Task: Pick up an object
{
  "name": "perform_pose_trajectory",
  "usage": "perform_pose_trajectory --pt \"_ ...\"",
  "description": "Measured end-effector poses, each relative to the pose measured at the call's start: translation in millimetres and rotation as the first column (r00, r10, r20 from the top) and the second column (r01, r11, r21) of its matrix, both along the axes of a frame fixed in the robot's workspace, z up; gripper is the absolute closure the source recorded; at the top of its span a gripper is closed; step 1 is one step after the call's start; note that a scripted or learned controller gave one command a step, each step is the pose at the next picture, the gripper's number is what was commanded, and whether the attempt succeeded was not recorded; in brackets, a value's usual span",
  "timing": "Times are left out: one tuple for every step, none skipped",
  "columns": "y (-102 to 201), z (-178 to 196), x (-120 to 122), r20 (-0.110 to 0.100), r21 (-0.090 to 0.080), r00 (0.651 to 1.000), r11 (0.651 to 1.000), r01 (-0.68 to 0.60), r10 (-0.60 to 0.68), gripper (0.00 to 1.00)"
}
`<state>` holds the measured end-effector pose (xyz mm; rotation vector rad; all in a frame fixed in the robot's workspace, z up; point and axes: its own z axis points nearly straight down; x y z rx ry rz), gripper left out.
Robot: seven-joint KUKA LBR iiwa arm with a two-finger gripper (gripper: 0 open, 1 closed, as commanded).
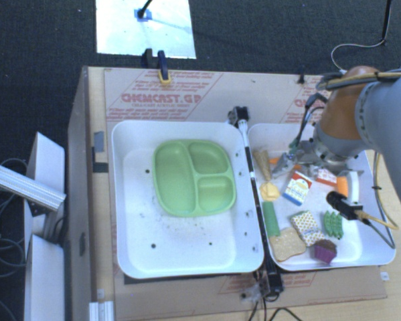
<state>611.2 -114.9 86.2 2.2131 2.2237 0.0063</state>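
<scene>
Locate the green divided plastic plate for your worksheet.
The green divided plastic plate lies in the left white bin, towards its back right, near the divider rail between both bins.

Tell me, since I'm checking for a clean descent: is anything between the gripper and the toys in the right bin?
Nothing visible. The gripper is already low inside the right bin, among the toys by the small blue-and-white carton and the beige stick. The arm comes from the right, above the pile.

Bright and even from above, slightly washed out on the white bins (136,179). Soft, short shadows only. Mildly grainy and soft throughout; glare on the pale sheet (120,19) at top.
</scene>
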Motion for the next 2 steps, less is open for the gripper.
perform_pose_trajectory --pt "-0.3 9.7 0.0 0.0 0.0 1.0 1.0 -0.002 0.002 1.0" --pt "-0.3 9.6 -0.1 -0.001 0.0 1.0 1.0 -0.002 0.002 0.0"
